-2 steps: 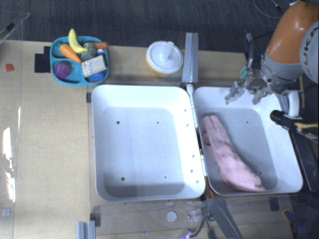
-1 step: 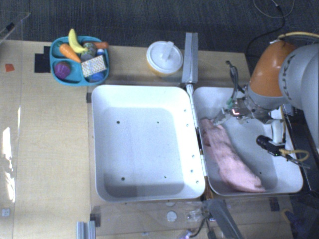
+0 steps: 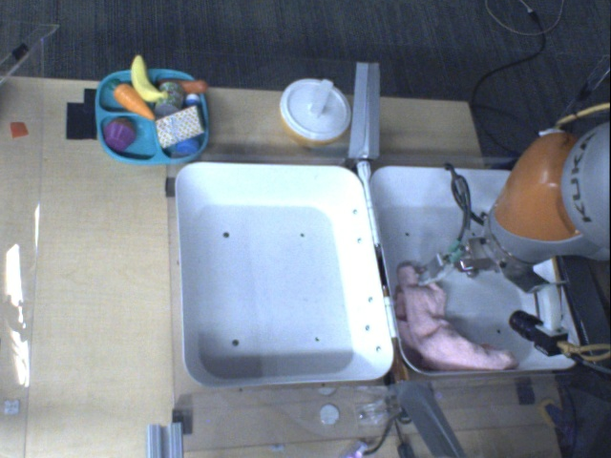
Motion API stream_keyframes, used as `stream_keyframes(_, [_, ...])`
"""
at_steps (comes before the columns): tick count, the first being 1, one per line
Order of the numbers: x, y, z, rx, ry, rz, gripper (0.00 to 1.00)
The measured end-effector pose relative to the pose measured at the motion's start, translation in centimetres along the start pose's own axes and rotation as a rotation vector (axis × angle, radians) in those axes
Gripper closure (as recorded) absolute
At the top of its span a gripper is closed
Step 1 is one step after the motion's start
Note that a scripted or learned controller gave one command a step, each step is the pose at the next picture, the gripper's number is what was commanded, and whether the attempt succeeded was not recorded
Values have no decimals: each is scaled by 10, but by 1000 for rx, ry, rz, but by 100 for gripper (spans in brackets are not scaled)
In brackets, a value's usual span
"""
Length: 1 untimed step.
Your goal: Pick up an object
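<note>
Right bin (image 3: 420, 198): crumpled pink cloth (image 3: 434, 327).

Left shallow white bin (image 3: 277, 184): floor is bare wall to wall, open access from above anywhere inside. Right shallow white bin (image 3: 420, 184): far half of the floor is free; the near-left corner is taken by a crumpled pink cloth (image 3: 434, 327) lying against the left wall and along the near wall. Grey arm with orange band (image 3: 544, 203) hangs over the right side of that bin, its gripper (image 3: 449, 265) just above the cloth's far end, dark cables trailing beside it. Upright grey metal divider post (image 3: 364, 113) stands at the far end of the seam between bins. Round white lidded container (image 3: 315, 111) and blue compartment tray of toy food (image 3: 151, 114) sit on the bench beyond the left bin, outside both bins
</note>
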State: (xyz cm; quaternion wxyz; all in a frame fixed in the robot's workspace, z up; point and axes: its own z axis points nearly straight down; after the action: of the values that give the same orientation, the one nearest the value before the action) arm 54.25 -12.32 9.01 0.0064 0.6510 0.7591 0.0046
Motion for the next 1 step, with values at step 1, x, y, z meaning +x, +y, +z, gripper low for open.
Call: stream_keyframes(1, [0, 76, 2, 1, 1, 18, 0])
